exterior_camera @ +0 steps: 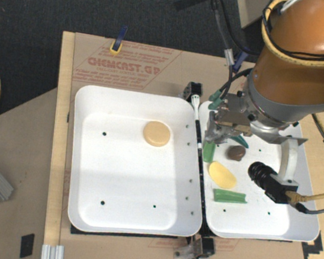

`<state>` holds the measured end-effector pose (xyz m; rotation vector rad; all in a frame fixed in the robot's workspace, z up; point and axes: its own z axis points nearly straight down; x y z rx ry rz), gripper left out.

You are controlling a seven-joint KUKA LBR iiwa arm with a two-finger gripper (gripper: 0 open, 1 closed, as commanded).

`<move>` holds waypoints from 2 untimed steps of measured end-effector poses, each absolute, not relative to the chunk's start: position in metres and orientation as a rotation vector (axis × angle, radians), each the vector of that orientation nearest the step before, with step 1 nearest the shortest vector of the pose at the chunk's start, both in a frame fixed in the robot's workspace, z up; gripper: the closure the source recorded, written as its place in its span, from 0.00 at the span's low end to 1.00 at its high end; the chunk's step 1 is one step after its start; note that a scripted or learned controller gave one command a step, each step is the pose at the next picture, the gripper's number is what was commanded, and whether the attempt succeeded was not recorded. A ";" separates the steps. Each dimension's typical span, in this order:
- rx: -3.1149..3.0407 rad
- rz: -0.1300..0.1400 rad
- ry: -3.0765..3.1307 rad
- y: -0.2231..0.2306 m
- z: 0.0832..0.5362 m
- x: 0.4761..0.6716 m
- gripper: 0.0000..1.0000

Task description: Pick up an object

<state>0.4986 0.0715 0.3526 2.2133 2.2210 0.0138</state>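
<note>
The gripper (225,138) is held near the oval yellow piece (222,175), with a brown lump (237,153) just beside it. Whether it is spread or closed cannot be told.

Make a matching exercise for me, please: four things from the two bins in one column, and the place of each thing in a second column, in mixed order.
Things:
1. tan disc
2. yellow oval piece
3. dark brown lump
4. flat green piece

Places:
A. right-hand bin, nearest its front edge
B. left-hand bin
C. right-hand bin, near the divider, about midway
D. right-hand bin, just behind the yellow piece

Pairs: 1-B, 2-C, 3-D, 4-A
</note>
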 end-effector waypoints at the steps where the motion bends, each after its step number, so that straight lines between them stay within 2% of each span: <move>1: 2.208 0.027 2.221 0.118 0.487 0.528 1.00; 2: 2.212 0.013 2.225 0.168 0.539 0.548 1.00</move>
